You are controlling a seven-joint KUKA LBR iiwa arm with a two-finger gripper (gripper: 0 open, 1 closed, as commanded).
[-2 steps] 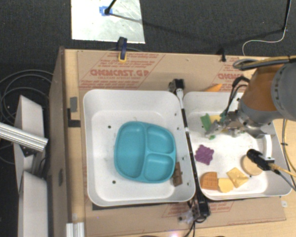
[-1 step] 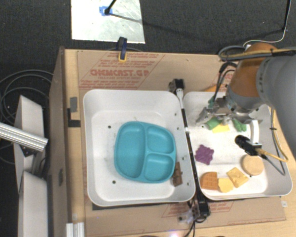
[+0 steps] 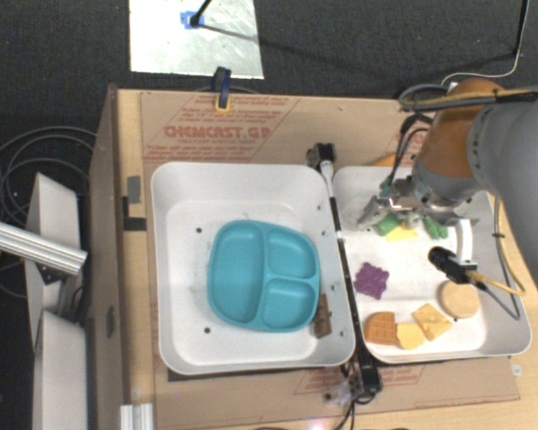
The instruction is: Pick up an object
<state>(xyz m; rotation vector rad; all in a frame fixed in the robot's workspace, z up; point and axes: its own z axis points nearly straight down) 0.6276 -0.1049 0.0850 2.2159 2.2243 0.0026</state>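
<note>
My gripper (image 3: 391,208) hangs low over the back of the right bin (image 3: 513,333), with the grey arm and its orange band reaching in from the right. Just in front of it lie a yellow-green piece (image 3: 400,232) and a green piece (image 3: 435,229); the gripper is close above them, and contact cannot be made out. A purple toy (image 3: 370,279) lies in the middle of that bin. Along the front sit an orange waffle-like piece (image 3: 380,328), two yellow wedges (image 3: 421,326) and a tan round cookie (image 3: 459,300).
The left bin (image 3: 175,188) holds a teal divided plate (image 3: 263,276) and a small brown item (image 3: 323,317) against its right wall. A black divider rail (image 3: 337,240) runs between the bins. Cardboard underlies both.
</note>
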